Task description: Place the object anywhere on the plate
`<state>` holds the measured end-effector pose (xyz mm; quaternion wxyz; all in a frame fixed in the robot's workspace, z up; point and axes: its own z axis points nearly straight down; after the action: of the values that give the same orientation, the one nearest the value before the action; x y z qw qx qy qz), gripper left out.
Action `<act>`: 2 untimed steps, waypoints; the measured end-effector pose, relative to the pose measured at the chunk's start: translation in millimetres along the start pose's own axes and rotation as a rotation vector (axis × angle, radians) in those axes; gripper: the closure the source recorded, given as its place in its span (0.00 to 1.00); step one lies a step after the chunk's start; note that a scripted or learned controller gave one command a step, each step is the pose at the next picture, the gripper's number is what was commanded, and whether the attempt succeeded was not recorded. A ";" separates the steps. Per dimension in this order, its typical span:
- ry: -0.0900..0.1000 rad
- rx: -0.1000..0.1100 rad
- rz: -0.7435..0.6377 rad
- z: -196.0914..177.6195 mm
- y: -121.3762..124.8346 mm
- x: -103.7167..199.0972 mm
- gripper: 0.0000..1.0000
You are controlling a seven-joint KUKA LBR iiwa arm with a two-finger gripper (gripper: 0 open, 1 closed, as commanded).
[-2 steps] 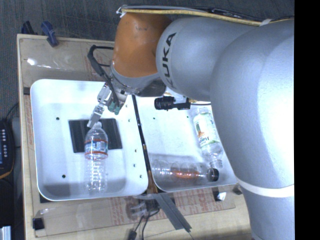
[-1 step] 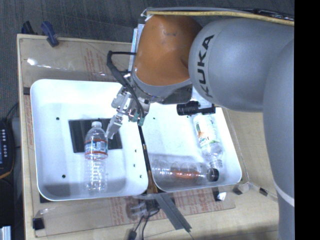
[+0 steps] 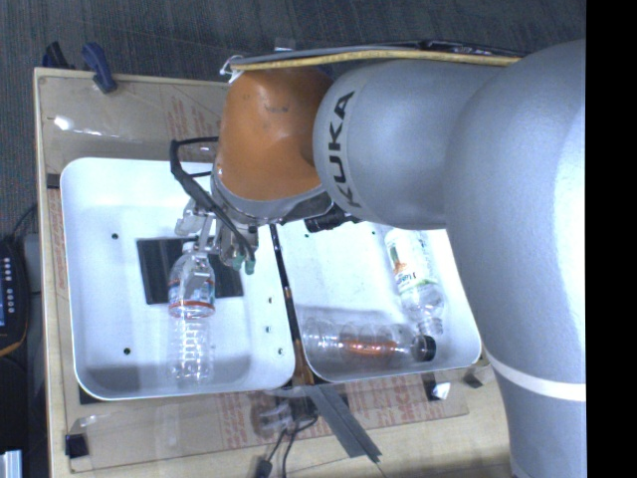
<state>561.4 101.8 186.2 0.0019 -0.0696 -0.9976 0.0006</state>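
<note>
From the single overhead camera, the big grey KUKA arm with its orange band (image 3: 267, 132) reaches in from the right and hangs its two-finger gripper (image 3: 211, 239) over the left-hand shallow white bin (image 3: 95, 217). On that bin's floor lies a flat black rectangular plate (image 3: 156, 267), and across its lower right part lies a clear plastic water bottle with a red-and-blue label band (image 3: 192, 312), neck towards the gripper and body running off the plate towards the near wall of the bin. The gripper sits right at the bottle's cap end, so close that the metal fingers and the neck overlap in this view; whether the claw is apart or clamped on the neck cannot be told here. The right-hand white bin (image 3: 348, 267) holds two more clear bottles: one with a white and orange-green label (image 3: 410, 277) lying along the far-right side, and one with a reddish label and dark cap (image 3: 363, 344) lying along the near wall. As for progress, the bottle appears to rest partly on the plate with its top third, so the placing looks nearly or already done; what seems left is for the gripper to be clear of the bottle and lift away.
</note>
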 end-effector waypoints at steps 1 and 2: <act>-0.001 0.000 0.129 52.2 21.9 42.3 0.00; -0.003 -0.001 -0.261 95.0 40.8 2.1 0.00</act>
<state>564.6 142.5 91.2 0.0004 0.0609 -0.9981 -0.0001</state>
